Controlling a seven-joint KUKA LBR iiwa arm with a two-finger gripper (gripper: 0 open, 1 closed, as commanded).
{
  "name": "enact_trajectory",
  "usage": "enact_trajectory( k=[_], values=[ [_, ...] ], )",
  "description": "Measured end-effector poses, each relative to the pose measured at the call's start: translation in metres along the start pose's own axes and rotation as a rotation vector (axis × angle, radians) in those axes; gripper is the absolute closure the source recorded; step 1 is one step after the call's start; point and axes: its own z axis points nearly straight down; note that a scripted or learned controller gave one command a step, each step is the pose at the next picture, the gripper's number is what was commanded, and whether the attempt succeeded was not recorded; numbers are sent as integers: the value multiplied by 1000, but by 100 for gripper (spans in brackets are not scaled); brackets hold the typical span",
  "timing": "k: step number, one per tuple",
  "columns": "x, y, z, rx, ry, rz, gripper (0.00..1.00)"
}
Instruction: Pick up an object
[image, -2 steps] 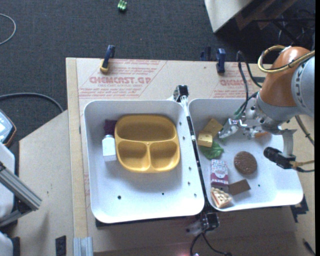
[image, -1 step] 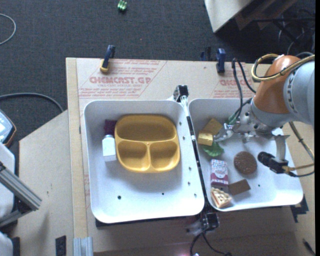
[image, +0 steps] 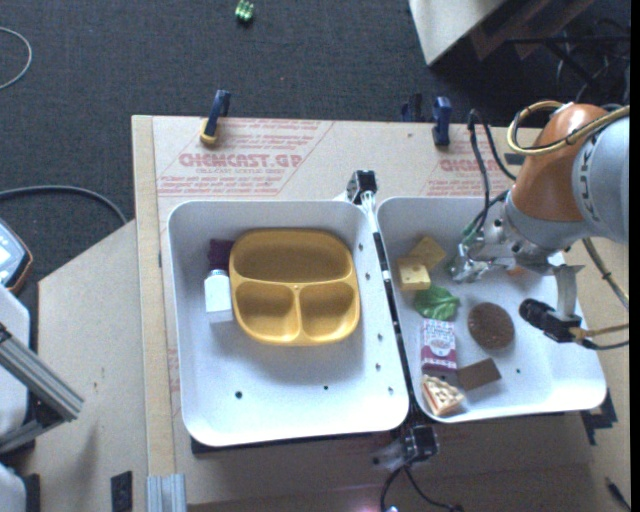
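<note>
Behind both bins, bench sheet (image: 250, 160) reads "CHEMCAST GP".

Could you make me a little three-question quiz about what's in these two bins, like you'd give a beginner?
1. True or false: the yellow divided tray lies in the right bin.
2. Which thing lies nearest the gripper? A) cheese wedge B) pizza slice C) small white bottle
3. Fill in: the round brown cookie lies to the ____ of the green leaf in the camera view.

Key: 1. False; it lies in the left bin. 2. A. 3. right.
</note>
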Motion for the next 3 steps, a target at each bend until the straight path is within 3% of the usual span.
enact_trajectory(
  k=[2,3],
  values=[
    [-2,6,-110,-5,-2,-2,100],
    [-2,7,-130,-1,-1,-2,100]
  ],
)
